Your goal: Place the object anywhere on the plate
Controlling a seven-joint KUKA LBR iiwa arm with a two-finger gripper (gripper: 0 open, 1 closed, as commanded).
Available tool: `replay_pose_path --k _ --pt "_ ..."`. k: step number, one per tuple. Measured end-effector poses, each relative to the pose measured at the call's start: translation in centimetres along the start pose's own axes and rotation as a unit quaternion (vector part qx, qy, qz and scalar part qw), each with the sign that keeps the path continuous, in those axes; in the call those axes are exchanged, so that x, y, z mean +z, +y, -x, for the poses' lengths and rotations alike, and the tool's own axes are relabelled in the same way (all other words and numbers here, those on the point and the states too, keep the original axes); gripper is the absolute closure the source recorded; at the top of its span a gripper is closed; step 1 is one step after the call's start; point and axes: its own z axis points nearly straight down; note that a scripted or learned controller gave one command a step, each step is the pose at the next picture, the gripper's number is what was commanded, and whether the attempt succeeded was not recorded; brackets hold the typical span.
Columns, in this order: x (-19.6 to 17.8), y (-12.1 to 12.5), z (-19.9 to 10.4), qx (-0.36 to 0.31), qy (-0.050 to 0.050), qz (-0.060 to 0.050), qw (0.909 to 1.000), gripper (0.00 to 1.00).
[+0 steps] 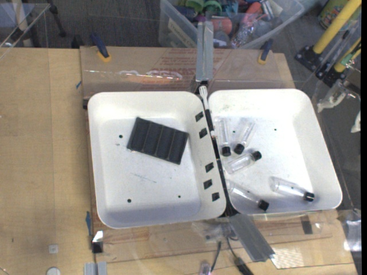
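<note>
A dark grey ribbed rectangular plate (157,140) lies flat in the left white bin (114,199), a little above its middle and turned slightly clockwise. Several clear vials with black caps lie scattered in the right white bin (287,113). Two vials (243,132) lie side by side near the bin's upper left. A third vial (244,161) rests just below them. Another vial (288,188) sits near the lower right wall, and one vial (248,196) lies along the lower left edge.
A ridge with black markers (207,153) separates the two bins. A clear tub of colourful toys (229,4) stands behind the bench. Blue clamps (102,51) hold a sheet at the back. A yellow pole and black fixtures (332,33) stand at the upper right.
</note>
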Motion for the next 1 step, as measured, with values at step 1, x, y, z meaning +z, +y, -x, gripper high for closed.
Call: replay_pose_path --k 1 --pt "-0.97 0.02 -0.07 -0.001 -0.001 0.000 1.0000 1.00"
